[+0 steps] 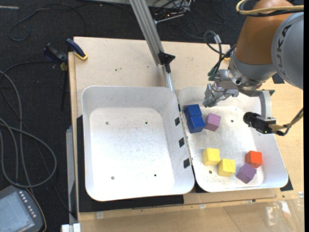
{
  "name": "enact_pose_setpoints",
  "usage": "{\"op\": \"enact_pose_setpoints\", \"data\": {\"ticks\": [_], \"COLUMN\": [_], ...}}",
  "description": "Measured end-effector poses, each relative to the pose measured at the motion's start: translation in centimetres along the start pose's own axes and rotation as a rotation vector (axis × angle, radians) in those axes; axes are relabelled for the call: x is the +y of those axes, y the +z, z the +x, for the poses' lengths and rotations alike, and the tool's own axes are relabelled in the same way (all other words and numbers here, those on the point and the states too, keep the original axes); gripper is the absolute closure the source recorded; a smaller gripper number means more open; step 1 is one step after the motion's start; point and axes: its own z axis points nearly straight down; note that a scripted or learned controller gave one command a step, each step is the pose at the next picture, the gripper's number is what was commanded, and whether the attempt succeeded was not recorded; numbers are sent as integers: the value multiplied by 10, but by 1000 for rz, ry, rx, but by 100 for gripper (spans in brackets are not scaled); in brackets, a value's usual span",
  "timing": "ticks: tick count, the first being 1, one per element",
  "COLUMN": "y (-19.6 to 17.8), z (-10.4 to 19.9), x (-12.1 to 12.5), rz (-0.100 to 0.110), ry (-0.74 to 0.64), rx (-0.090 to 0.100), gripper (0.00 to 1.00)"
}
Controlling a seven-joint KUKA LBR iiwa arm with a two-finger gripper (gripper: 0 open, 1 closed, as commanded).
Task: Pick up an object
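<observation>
We see six blocks in the right bin [277, 178]. The blue block [194, 118] — its long axis running up-down in the view — lies against the bin's left wall, with a purple block [213, 122] just beside it on the right. Two yellow blocks [211, 156] [227, 167] sit near the front, next to another purple block [246, 172] and an orange block [254, 158]. Open floor remains mid-bin. Our gripper [211, 99] hovers at the back edge above the blue block; we cannot tell how its fingers stand — nothing visible between them. The left bin [91, 100] adjoins on the surface [120, 57].
</observation>
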Motion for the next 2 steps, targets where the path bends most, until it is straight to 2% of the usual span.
{"op": "enact_pose_setpoints", "data": {"ticks": [1, 2], "y": [2, 20], "z": [45, 101], "x": [16, 36], "rz": [1, 2], "ry": [1, 1], "rx": [0, 0], "gripper": [100, 100]}}
